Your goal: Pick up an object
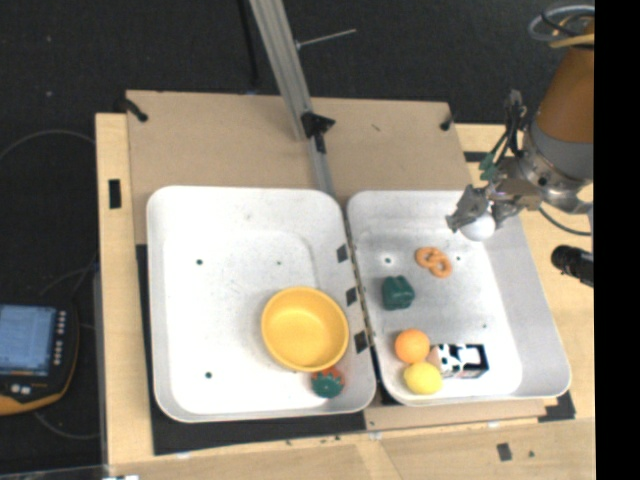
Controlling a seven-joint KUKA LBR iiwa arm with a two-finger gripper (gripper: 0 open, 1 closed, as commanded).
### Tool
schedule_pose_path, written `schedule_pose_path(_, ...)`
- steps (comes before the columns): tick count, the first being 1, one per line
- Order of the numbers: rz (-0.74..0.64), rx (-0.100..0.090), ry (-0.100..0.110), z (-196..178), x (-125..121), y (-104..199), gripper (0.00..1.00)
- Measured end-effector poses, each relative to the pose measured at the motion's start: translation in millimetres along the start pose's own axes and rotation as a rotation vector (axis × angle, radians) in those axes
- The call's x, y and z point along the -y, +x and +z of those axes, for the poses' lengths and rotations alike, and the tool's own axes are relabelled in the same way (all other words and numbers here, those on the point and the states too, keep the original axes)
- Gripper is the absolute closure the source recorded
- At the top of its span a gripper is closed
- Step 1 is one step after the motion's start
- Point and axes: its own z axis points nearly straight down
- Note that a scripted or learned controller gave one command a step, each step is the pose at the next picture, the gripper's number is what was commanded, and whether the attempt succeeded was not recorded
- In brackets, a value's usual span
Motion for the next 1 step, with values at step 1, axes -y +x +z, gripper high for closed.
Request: schedule_pose_path(1,0.001,0.000,0.003,13.6,-9.2,55.9,1.00)
